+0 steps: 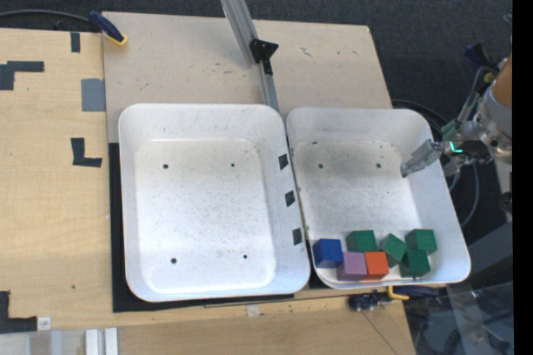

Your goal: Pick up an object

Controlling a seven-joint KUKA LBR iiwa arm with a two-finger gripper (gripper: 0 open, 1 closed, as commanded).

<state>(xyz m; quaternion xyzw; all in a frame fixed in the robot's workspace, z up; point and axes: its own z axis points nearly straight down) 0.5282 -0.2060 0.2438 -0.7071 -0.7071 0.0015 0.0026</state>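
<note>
Hovering over the right bin's (433, 147) right rim, the gripper (416, 160) held nothing; whether it was spread, I could not tell. The blocks (375, 253), about 7, sat clustered in the near corner, none picked yet.

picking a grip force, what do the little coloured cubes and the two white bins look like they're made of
The small coloured cubes, like the blue cube and the orange cube, look like painted wood or solid plastic: flat matt faces, crisp edges, no shine. Which of the two cannot be told. The right shallow white bin and the left shallow white bin look like moulded plastic: rounded corners, rolled rims, a smooth surface with dark scuff marks.
</note>
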